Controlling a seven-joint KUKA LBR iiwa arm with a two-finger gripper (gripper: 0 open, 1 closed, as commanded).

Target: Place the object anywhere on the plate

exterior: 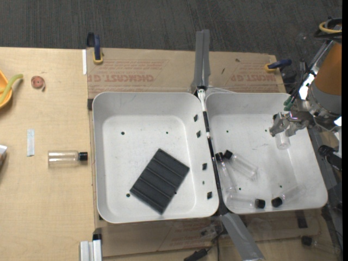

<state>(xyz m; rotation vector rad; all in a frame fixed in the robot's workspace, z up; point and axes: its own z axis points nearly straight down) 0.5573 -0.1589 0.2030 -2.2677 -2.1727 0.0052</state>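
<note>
- Wooden tabletop (pixel 49 113) under a cardboard sheet (pixel 147 69), dark carpet behind; two white bins side by side on the cardboard.
- Left bin (pixel 109 145): dark ribbed rectangular plate (pixel 160 180) lies flat, turned diagonally, near the front centre.
- Right bin (pixel 310 194): clear vials with black caps lie loose — one (pixel 236 164) near the left wall, more along the front edge (pixel 269 202).
- Arm comes in from the right; pincer (pixel 283 125) sits over the right bin's back-right area.
- A clear vial (pixel 282 140) hangs upright just below the pincer tips, looks gripped between the fingers.
- Outside the bins, left tabletop: another clear bottle (pixel 66 156) on its side, well apart from the plate.
</note>
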